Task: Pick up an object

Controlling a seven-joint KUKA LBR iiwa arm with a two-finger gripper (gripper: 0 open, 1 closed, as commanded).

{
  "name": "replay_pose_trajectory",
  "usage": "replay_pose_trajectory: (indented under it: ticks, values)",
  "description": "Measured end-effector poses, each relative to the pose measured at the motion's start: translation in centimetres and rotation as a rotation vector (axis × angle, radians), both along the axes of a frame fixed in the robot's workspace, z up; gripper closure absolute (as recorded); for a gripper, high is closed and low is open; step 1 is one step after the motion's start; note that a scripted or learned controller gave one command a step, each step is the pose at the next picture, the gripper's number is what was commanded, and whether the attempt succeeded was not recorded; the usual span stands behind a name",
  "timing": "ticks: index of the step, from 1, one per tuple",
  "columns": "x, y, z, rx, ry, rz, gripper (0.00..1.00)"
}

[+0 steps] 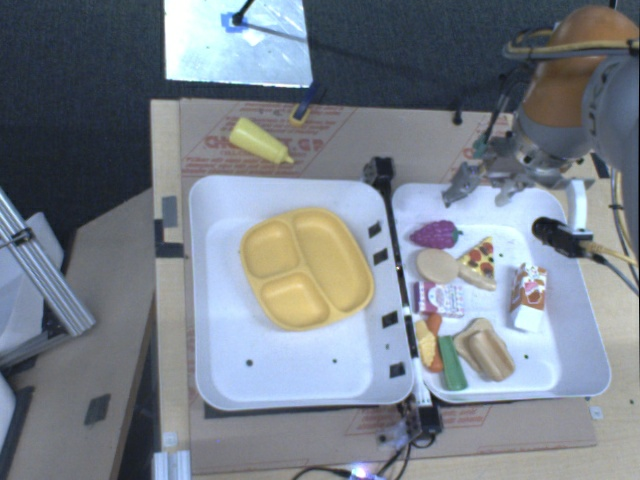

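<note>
The right bin (590, 353) holds several toy foods: a purple grape bunch (436, 234), a pizza slice (480, 261), a round tan biscuit (436, 266), a pink packet (441, 298), a white and red carton (528, 298), a tan bun (486, 351), a green stick (452, 364) and an orange piece (428, 341). My gripper (481, 190) hangs over the far edge of this bin, above and behind the grapes. Its fingers are spread open with nothing between them.
A yellow divided tray (305, 266) lies in the left bin (220, 368). A yellow squeeze bottle (259, 140) rests on the cardboard behind the left bin. A shiny square plate (238, 28) sits farther back.
</note>
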State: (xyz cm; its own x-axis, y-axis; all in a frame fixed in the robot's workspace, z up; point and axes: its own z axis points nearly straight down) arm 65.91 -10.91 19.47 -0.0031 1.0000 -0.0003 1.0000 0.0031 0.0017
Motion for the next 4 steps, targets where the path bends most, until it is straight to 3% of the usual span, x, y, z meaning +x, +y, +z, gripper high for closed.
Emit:
replay_pose_trajectory:
  ticks: [2,3,4]
  values:
    - [0.9,0.5,-10.7,0.001,0.005,0.003,0.00]
    - [1.2,0.5,-9.2,0.000,-0.004,0.005,1.00]
    - [2.0,0.9,-2.9,0.000,-0.007,0.003,1.00]
